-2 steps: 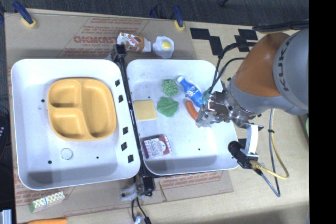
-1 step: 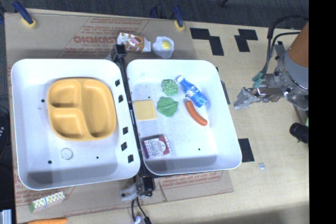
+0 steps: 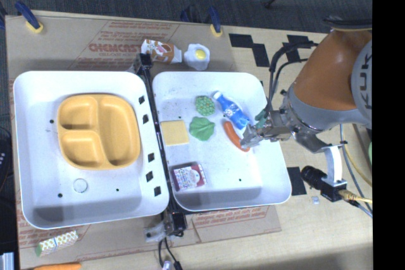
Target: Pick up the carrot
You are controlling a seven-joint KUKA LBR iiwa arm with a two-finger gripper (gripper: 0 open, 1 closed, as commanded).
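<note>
So there are two white bins side by side on the bench. The left bin (image 3: 25, 136) has a yellow divided tray (image 3: 98, 131) sitting in its upper middle, three compartments, plus a small clear round thing (image 3: 80, 185) near the lower left.

The right bin (image 3: 272, 183) is the busy one. The carrot (image 3: 235, 135) lies toward the bin's right side, tilted diagonally, just below a blue and white bottle (image 3: 230, 110). Left of it there's a green leafy piece (image 3: 202, 128), and a bumpy green round thing (image 3: 204, 104) above that. A yellow cheese slice (image 3: 174, 133) sits near the left wall, and a small red packet (image 3: 188, 176) is lower down.

The gripper (image 3: 251, 138) comes in from the right of the frame and sits right at the lower right end of the carrot, touching or nearly so. Honestly can't tell how its pincer is set from this angle.

Outside the bins, up top, there's a small carton (image 3: 158, 50) and a white and yellow egg-looking thing (image 3: 197, 56).
</note>
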